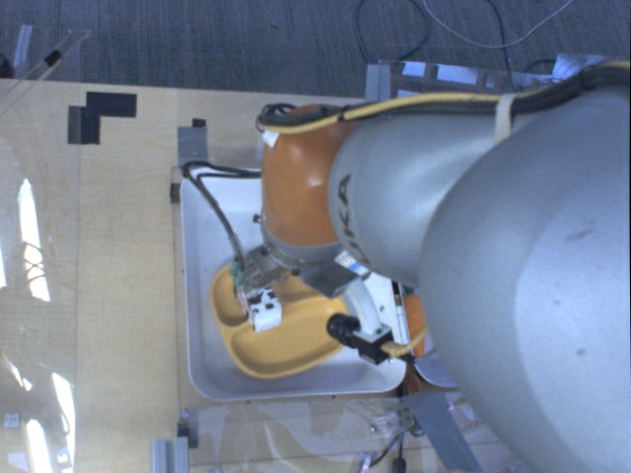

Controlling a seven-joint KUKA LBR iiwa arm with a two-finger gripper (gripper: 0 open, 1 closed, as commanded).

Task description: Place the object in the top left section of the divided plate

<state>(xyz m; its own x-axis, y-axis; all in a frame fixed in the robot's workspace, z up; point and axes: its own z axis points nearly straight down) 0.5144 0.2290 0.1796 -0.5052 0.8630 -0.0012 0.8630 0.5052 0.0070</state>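
A yellow divided plate [288, 351] lies in the near half of the left white bin [200, 254]. My gripper [258, 300] hangs low over the plate's left part, with its white block just above the yellow surface. A small green thing [238, 278] peeks out at the gripper's left side, over the plate's upper left rim; whether it is held is hidden. The orange wrist band [301, 190] and the grey arm cover most of the bin and the plate's far side.
An orange object [415, 321] and a grey rounded piece [435, 371] show to the plate's right, under the arm. A black cable [212, 210] loops across the bin's far left. The wooden bench [89, 294] stretches to the left.
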